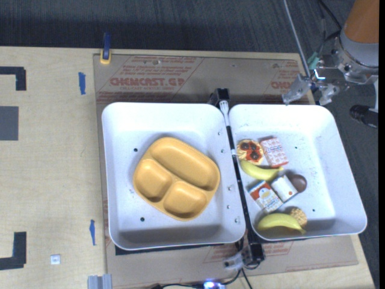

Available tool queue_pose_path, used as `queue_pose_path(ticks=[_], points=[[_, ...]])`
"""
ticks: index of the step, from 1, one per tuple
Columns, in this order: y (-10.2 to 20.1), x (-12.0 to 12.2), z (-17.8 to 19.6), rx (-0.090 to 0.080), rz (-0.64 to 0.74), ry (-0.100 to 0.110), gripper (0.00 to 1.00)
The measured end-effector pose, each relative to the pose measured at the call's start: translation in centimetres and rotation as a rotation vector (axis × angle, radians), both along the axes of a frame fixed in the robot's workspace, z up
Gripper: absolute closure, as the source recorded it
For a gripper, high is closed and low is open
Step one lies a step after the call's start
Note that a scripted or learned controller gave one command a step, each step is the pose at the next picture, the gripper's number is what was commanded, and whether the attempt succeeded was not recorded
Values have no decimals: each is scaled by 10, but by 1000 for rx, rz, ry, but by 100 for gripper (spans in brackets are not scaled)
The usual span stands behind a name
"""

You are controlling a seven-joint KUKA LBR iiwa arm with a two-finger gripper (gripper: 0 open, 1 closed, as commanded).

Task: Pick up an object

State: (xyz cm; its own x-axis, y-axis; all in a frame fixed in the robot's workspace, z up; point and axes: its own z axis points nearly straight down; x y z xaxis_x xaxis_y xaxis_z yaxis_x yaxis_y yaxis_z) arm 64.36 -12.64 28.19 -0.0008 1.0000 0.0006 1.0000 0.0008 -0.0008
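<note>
I see the gripper (305, 88) at the far right of the scene, above the far edge of the right bin (343, 161), just outside its far rim. The arm (361, 23) enters from the upper right, with its orange band visible above the wrist. From this slanted view I cannot tell how the end effector is set; nothing shows in its grasp.

The candidate objects all lie in the right bin, grouped along its left side and well apart from the gripper, nearer to me and to the left of it. Farthest is a small red-and-white carton (274, 151), with a round pizza-like toy (249, 150) just left of it. A banana (260, 171) lies just nearer than these, touching or almost touching them. Nearer again are a brown rounded item (298, 181), a white box (283, 188) and an orange-and-white carton (264, 196), packed closely. A second banana (278, 222) rests against the near wall, beside a brown cookie-like piece (296, 214).

The left bin (120, 131) contains a yellow divided tray (174, 177), lying at its centre.
</note>
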Motion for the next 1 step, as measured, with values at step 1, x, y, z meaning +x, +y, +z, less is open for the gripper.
queue_pose_path(ticks=[1], points=[[-15, -45, -112, 0, -2, 1, 0]])
